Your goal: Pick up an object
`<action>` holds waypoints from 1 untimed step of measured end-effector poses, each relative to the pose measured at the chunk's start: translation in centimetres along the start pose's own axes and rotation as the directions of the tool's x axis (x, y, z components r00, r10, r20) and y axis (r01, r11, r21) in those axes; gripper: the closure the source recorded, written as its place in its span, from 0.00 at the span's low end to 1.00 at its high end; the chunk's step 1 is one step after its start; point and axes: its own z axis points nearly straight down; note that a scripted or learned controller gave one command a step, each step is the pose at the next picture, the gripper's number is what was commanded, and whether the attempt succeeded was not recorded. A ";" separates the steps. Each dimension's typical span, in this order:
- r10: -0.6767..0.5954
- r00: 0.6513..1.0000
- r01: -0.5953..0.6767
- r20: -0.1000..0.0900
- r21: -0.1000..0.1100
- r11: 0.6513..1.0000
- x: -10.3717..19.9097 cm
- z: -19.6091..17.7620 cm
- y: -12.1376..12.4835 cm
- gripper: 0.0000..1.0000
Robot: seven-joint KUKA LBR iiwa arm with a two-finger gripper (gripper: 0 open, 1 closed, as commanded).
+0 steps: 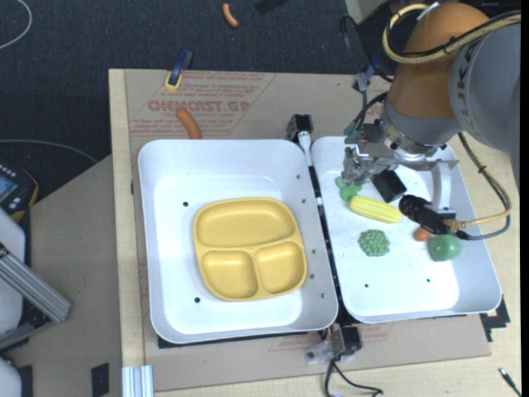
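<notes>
The arm (pixel 450 64) hangs over the right bin (pixel 471 292), its gripper (pixel 357 172) low at the bin's far-left corner; I cannot tell its state. The corn (pixel 374 209) lies just beside it, a good target: descend squarely across its narrow width. The yellow tray (pixel 248 246) fills the left bin (pixel 157 222). A green ball (pixel 374 243) and a pepper (pixel 444 247) lie near; a small green piece (pixel 346 190) crowds the gripper.
</notes>
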 end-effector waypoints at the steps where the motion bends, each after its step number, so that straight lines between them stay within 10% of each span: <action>1: 0.001 1.000 -0.001 0.000 -0.001 1.000 0.2 -0.1 0.0 1.00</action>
